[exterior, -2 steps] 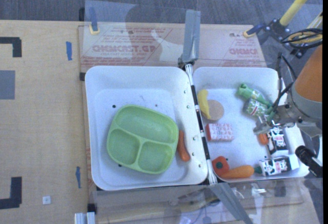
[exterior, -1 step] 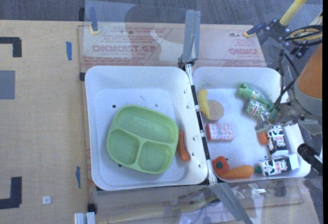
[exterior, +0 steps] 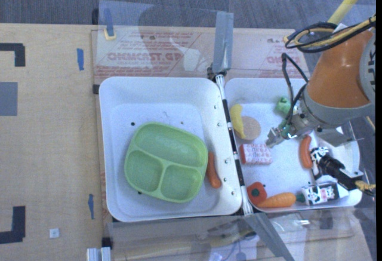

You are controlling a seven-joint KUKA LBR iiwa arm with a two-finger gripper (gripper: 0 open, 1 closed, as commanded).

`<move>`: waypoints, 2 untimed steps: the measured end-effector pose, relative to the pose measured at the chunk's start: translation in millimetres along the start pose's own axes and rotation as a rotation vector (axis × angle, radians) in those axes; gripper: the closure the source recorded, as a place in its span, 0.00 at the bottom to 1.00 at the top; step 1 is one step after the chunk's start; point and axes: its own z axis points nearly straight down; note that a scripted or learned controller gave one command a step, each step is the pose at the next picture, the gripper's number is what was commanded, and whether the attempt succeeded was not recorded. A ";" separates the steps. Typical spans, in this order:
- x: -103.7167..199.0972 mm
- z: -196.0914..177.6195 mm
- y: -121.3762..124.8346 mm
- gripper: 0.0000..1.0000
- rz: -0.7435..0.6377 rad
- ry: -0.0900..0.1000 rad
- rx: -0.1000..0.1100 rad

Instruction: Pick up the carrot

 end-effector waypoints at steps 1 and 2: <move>-51.8 -24.4 -60.0 1.00 -0.175 0.002 0.002; -52.5 -34.6 -58.7 1.00 -0.175 -0.001 -0.002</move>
